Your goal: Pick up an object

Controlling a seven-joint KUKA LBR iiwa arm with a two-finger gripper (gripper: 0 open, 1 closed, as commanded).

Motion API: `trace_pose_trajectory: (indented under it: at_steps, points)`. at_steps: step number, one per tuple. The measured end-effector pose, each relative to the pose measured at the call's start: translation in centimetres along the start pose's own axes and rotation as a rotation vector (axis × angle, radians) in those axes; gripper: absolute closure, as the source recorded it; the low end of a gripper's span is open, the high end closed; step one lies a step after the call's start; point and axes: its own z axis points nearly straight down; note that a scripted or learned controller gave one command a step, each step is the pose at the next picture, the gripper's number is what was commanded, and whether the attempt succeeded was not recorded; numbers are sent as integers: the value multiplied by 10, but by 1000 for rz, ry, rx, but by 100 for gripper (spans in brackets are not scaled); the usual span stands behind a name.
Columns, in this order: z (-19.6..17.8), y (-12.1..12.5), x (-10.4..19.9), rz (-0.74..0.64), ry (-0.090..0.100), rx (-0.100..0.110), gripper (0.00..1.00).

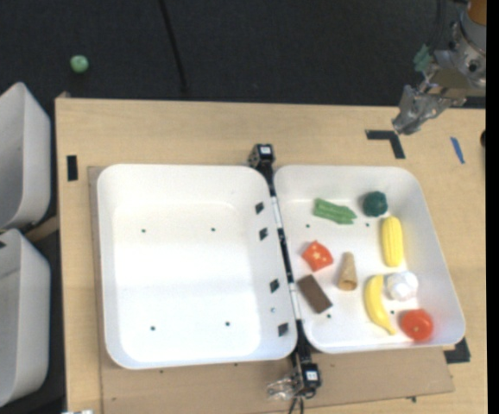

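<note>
Camera view: hand point(412, 115) hangs above bench, beyond right bin point(422, 188)

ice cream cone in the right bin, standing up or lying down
Lying down. The ice cream cone rests on its side on the floor of the right bin, wide end toward the front rim, between the red piece and the banana.
</note>
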Motion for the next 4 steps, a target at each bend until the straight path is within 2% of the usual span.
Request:
trace_pose_trajectory:
  at_steps: [1,2,3,4]
  points:
    - [-45,29,-43,7,1,11,100]
    - [-157,29,-74,8,-2,5,100]
    - [-3,7,-20,0,11,34,100]
    - [-41,28,-69,8,2,14,100]
